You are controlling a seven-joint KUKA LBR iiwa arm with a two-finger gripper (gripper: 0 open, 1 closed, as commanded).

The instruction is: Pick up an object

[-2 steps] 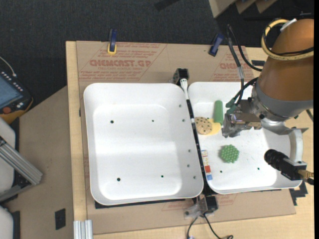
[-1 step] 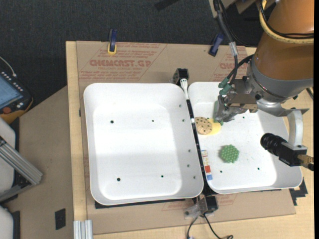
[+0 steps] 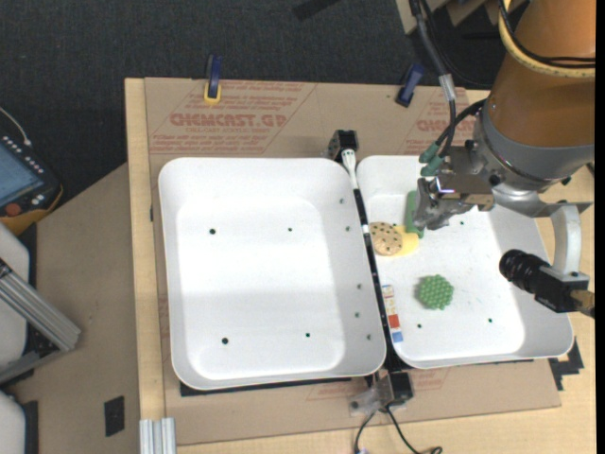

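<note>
The gripper (image 3: pixel 423 218) is hovering in the right bin (image 3: pixel 492 334), near its left wall, just beside the cookie (image 3: pixel 385 237); whether its jaws are spread, I cannot tell; it should be centring over the cookie before descending; a green ball (image 3: pixel 435 292) is lying nearer the front edge.

A robotics lab. A grey and orange industrial arm (image 3: pixel 544 74) reaches over a worktop (image 3: pixel 142 253) lined with printed cardboard (image 3: pixel 232 112), held by blue clamps (image 3: pixel 214 74). Two white bins (image 3: pixel 255 272) sit side by side, with cables (image 3: pixel 430 36) above, aluminium framing (image 3: pixel 33 305) at left, and dark carpet (image 3: pixel 113 26) around.
</note>
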